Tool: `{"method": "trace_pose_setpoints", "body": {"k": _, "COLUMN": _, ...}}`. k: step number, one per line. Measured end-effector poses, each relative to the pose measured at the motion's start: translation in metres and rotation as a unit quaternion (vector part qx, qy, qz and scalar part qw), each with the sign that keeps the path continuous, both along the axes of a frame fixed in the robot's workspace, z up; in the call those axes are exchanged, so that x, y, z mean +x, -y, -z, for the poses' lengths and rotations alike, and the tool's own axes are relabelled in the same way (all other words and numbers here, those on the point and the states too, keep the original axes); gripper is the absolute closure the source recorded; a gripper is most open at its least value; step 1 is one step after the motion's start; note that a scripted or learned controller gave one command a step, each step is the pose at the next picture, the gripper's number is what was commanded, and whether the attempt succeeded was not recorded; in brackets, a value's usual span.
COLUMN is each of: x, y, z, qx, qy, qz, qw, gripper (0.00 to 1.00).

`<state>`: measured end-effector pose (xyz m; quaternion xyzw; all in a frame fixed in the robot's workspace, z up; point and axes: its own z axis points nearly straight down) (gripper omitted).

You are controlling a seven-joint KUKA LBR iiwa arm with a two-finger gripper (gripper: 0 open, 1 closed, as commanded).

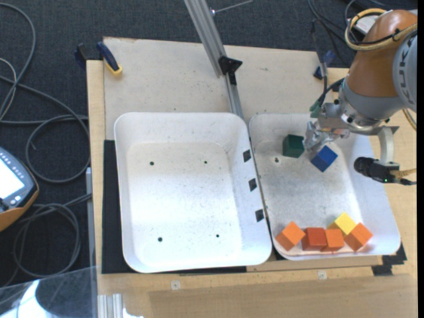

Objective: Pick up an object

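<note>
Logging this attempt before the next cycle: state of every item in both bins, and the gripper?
Gripper: low over the right bin's far end, between the green and blue blocks; finger state unclear.
Green block: on the bin floor, left of the gripper.
Blue block: tilted on a corner, right by the gripper; hold unclear.
Orange, red, yellow blocks: clustered at the near rim.
Right white bin: holds all blocks.

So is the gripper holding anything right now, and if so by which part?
It cannot be told. The gripper sits low in the right bin, between the green block and the blue block, close to both, but neither shows clearly between its fingers.
</note>
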<state>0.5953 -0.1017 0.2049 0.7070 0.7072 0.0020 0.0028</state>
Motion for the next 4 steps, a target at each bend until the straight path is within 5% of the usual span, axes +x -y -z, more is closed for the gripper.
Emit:
{"method": "trace_pose_setpoints", "body": {"k": 1, "x": 0.009, "y": -0.005, "z": -0.048, "qx": 0.0002, "qy": 0.0, "qz": -0.001, "qw": 1.0, "gripper": 1.0}}
{"method": "trace_pose_setpoints", "body": {"k": 4, "x": -0.041, "y": -0.16, "z": -0.051, "qx": 0.002, "qy": -0.005, "qz": -0.003, "qw": 1.0, "gripper": 1.0}}
